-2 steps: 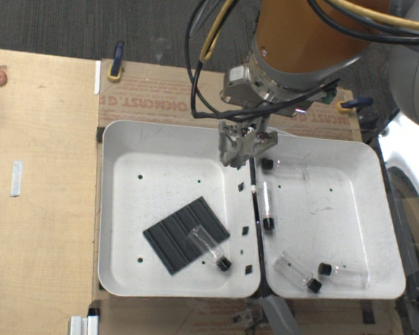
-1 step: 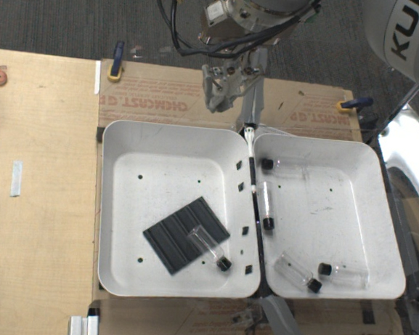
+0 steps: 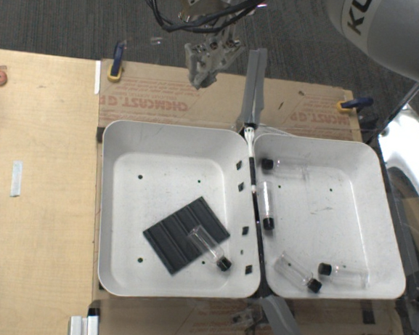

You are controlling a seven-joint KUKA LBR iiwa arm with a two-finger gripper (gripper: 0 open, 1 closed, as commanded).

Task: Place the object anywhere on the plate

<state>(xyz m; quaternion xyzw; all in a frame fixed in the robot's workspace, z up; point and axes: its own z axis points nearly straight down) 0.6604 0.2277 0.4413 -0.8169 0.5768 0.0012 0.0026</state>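
A clear tube (image 3: pixel 210 248) was seen resting on the dark plate (image 3: pixel 182 232) at lower centre. The gripper (image 3: pixel 203 79) was raised at upper centre, released and holding nothing.

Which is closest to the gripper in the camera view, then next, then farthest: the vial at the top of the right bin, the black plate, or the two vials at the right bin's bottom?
From the gripper, above the bins' far edge:
1. Top vial, right bin's upper left.
2. Black plate, left bin.
3. Bottom vials, right bin's near edge.

Even, bright light — soft shadows, sharp focus.
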